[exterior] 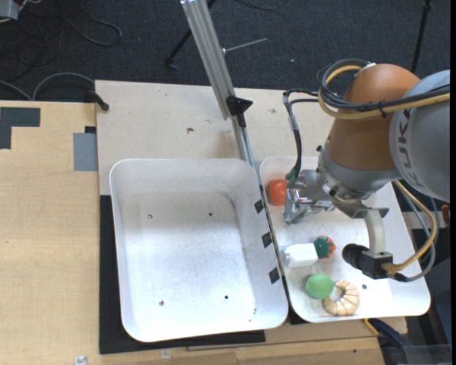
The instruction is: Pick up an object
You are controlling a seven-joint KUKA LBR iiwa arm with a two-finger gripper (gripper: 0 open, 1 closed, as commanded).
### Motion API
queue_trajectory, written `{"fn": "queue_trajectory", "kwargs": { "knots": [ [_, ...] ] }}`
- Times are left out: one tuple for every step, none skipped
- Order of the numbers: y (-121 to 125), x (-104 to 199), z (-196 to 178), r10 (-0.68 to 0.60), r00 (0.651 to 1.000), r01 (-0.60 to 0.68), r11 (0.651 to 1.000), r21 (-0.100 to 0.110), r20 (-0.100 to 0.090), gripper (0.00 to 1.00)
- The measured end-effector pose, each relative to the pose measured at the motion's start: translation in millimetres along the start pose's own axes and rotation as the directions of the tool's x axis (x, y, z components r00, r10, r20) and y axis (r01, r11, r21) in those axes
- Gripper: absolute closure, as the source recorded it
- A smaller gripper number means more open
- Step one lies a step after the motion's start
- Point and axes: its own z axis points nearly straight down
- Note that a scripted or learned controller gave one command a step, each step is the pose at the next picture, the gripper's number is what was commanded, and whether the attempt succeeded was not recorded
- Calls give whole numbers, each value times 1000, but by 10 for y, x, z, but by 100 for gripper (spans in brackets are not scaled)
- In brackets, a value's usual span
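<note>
Arm (380, 135) bends down over right bin (410, 299).

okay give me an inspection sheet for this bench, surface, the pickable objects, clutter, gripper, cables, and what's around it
Surface: left bin and right bin side by side on the bench.
Job's things: in the right bin, an orange ball, a white block, a red-and-green toy, a green ball, a tan ring.
Clutter: nothing seen.
Grippers: gripper low in the right bin beside the orange ball; finger state unclear.
Cables: black cable and yellow ones along the arm.
Surroundings: tilted metal rail; dark floor with loose cords.
</note>
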Motion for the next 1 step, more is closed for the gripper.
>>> {"fn": "queue_trajectory", "kwargs": {
  "knots": [
    [134, 563, 102, 1, 1000, -1, 1000, 0, 1, 100]
  ]
}}
